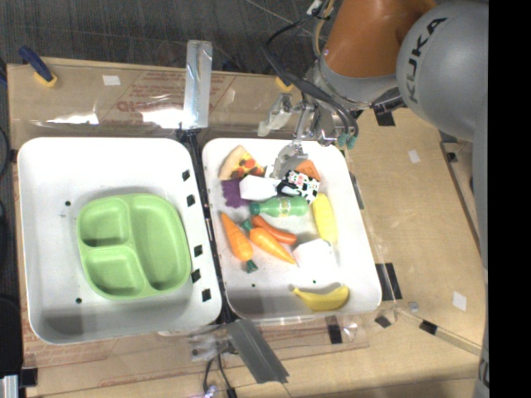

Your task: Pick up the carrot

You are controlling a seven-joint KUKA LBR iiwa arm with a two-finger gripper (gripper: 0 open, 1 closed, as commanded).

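In the camera view the gripper [292,157] hangs over the upper part of the right bin [362,247], above the crowded toys; whether it is open or closed I cannot tell. The carrot [271,240] lies lower, left of centre in that bin, beside a second orange carrot [237,237], so the arm probably needs to shift down-frame. The left bin [41,181] holds a green divided plate [133,245]. Both sit on a tan table [415,222].

The grey arm [444,52] carries the brand name "KUKA" in dark letters on its casing.
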